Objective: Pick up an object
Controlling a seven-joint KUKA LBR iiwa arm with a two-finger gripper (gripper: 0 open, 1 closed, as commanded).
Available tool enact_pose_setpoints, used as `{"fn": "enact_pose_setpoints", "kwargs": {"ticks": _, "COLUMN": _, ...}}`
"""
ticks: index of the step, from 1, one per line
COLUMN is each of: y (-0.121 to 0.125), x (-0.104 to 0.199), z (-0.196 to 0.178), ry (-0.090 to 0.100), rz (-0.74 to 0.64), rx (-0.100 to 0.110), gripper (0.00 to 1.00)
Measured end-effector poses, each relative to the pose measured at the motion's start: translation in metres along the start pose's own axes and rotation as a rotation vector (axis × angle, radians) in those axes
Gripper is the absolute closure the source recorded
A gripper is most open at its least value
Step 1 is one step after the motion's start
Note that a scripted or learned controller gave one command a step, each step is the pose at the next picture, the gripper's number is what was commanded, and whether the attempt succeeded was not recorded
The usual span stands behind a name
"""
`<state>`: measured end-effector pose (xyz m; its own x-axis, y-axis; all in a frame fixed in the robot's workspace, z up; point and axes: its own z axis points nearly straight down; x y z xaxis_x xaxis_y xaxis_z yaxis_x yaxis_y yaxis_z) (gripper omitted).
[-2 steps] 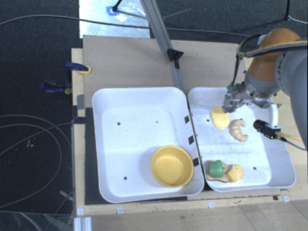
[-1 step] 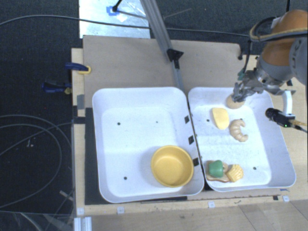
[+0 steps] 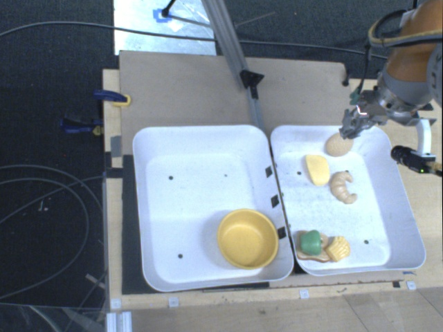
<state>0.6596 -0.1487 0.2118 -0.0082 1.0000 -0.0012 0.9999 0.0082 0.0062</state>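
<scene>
My gripper (image 3: 354, 126) hangs over the far edge of the right bin (image 3: 387, 206), just above and right of a tan rounded piece (image 3: 336, 145). Nothing is visibly between the fingers. Below the tan piece lie a yellow wedge (image 3: 317, 169) and a beige croissant-shaped toy (image 3: 342, 186). At the near left corner of that bin sit a green pepper toy (image 3: 311, 241) and a yellow ridged piece (image 3: 338, 248), side by side on a tan slab.
A yellow bowl (image 3: 248, 237) rests in the near right part of the left bin (image 3: 180, 178). A grey metal pole (image 3: 228, 37) slants down to the bins' shared far corner. A black-tipped white part (image 3: 414, 154) hangs off the arm beside the right bin's rim.
</scene>
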Motion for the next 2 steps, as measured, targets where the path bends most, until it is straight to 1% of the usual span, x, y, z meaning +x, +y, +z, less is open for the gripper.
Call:
{"fn": "enact_pose_setpoints", "kwargs": {"ticks": 1, "y": -0.001, "x": 0.049, "z": -0.014, "ry": 0.002, "rz": -0.002, "rx": 0.002, "gripper": 1.0}}
{"fn": "enact_pose_setpoints", "kwargs": {"ticks": 2, "y": -0.006, "x": 0.094, "z": -0.009, "ry": 0.002, "rz": -0.001, "rx": 0.005, "gripper": 1.0}}
